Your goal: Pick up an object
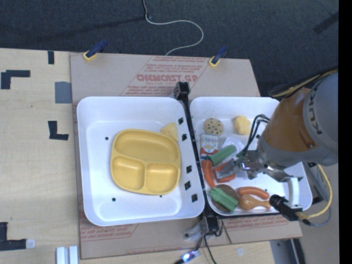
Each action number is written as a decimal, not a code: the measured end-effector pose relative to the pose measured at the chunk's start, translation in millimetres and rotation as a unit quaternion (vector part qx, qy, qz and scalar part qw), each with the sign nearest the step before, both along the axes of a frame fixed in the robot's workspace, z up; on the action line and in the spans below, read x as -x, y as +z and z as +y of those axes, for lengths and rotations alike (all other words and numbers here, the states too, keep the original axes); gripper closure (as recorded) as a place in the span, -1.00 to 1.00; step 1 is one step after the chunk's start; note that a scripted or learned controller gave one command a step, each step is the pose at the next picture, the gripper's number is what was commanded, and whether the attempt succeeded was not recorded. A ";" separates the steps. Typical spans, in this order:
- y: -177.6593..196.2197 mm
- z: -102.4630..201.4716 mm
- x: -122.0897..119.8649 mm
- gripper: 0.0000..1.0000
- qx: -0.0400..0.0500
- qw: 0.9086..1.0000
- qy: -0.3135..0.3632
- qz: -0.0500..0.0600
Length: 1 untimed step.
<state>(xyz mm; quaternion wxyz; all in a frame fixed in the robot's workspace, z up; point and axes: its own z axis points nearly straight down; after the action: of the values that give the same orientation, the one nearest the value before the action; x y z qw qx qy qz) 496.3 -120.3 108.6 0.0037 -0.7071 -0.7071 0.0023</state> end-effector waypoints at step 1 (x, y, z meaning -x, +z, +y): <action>-25.4 0.7 0.5 -1.00 0.001 1.000 0.000 -0.003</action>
<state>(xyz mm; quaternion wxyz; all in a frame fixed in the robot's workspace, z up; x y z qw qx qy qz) 495.8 -119.6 83.2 0.0011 -0.7069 -0.7074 0.0010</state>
